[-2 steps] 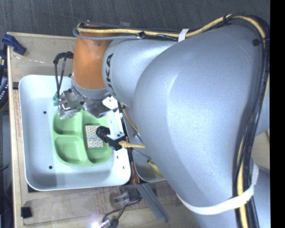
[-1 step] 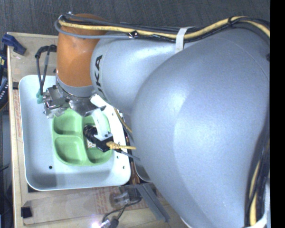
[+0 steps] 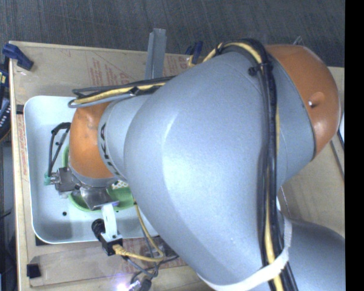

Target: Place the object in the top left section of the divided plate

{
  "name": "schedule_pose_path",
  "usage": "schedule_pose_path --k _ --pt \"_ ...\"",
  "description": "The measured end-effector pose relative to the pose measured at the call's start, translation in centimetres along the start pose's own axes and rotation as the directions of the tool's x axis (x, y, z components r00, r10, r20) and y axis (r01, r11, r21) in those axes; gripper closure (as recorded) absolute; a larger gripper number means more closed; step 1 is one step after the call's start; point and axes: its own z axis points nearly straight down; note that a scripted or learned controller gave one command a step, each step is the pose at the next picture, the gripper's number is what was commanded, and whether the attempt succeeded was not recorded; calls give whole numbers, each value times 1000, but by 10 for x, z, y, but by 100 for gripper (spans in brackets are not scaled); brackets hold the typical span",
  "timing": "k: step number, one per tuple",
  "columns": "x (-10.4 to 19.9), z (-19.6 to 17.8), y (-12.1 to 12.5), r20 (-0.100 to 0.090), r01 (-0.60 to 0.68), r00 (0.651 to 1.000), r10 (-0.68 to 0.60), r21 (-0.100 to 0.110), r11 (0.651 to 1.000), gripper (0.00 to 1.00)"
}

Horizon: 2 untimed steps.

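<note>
My arm point(image 3: 218, 162) reaches in from the right and covers most of the scene. Its orange wrist band point(image 3: 88, 144) hangs over the left white bin point(image 3: 39, 162). A green divided plate point(image 3: 124, 199) peeks out from under the wrist, with only slivers of its rim showing, another green edge point(image 3: 67, 156) at the wrist's left. A small pale object point(image 3: 116, 187) lies on the plate by the wrist flange. The gripper itself sits beneath the wrist, hidden by the arm body.
The left bin's floor shows at its left and lower left. A wooden bench edge point(image 3: 79, 59) runs along the top. Blue clamps point(image 3: 15, 54) sit at the upper left corner. Cables point(image 3: 130, 256) dangle near the bin's lower edge.
</note>
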Motion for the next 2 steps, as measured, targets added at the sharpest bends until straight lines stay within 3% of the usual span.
schedule_pose_path --k 1,2 --pt "-53 -162 -18 -2 245 969 -245 2 969 100" --pt "-101 -268 42 -4 293 956 -293 1 956 100"
